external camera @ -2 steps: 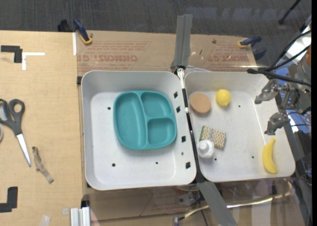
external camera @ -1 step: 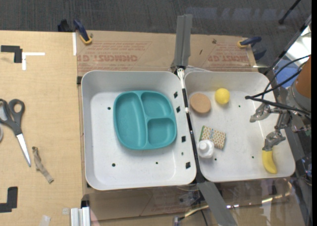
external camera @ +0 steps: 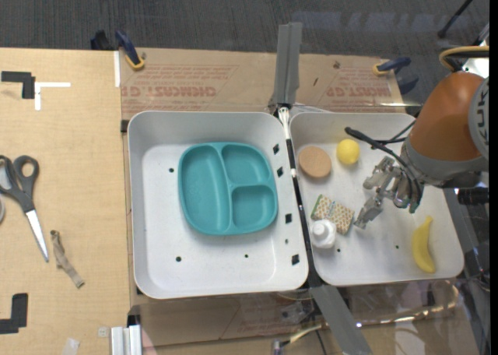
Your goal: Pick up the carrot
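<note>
On the bench at the far left a pair of scissors point(external camera: 23, 190) is seen, well apart from the work. The left bin point(external camera: 148, 268) is occupied by a teal divided plate point(external camera: 228, 188), and nothing carrot-like is made out in it. In the right bin point(external camera: 373, 260), near its left wall, an orange-tan round piece point(external camera: 315, 162) is found; no plain carrot shape can be identified, and this piece is judged the nearest match by colour alone. Below it a patterned pad point(external camera: 333, 210) and a small white bottle point(external camera: 323, 233) are set close together, and a lemon point(external camera: 348, 151) lies just right of the round piece. The gripper point(external camera: 364, 217) is held low beside the patterned pad, tilted down and to the left; whether the pincer is spread or pressed together cannot be told, and nothing is seen held in it. A banana point(external camera: 422, 244) lies toward the bin's right edge. The arm point(external camera: 447, 131) is reached in from the right, its orange band bent over the bin. The step in hand is judged to be the approach: a shift toward the bin's upper left is called for before any grasp.
</note>
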Robot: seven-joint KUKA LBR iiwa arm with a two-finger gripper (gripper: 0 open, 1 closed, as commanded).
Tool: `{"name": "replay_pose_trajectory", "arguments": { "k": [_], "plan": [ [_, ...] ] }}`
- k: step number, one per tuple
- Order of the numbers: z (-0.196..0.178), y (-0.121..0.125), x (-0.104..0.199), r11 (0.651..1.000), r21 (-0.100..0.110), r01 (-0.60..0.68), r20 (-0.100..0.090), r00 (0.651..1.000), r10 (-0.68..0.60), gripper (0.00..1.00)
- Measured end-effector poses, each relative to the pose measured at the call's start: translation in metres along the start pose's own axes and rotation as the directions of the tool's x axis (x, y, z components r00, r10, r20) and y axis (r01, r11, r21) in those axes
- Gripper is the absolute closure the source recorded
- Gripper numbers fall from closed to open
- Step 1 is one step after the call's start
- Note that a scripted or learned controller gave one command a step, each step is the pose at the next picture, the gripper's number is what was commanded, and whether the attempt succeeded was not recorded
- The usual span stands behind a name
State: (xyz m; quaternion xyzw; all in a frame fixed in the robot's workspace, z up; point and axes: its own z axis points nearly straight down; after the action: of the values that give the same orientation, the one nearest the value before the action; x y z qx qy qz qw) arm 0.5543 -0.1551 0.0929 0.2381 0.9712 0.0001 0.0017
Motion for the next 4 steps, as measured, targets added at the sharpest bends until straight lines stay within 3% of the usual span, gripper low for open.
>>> {"name": "replay_pose_trajectory", "arguments": {
  "k": [1, 2, 3, 4],
  "plan": [
    [0.000, -0.073, -0.005, 0.930, 0.000, 0.367, 0.001, 0.930, -0.367, 0.00],
    [0.000, -0.019, -0.107, 0.990, 0.000, 0.139, 0.003, 0.990, -0.139, 0.00],
    [-0.001, -0.061, -0.029, 0.882, 0.000, 0.471, 0.001, 0.882, -0.471, 0.00],
    [0.000, 0.028, -0.006, 0.954, -0.001, 0.299, 0.002, 0.954, -0.299, 0.00]
  ]
}}
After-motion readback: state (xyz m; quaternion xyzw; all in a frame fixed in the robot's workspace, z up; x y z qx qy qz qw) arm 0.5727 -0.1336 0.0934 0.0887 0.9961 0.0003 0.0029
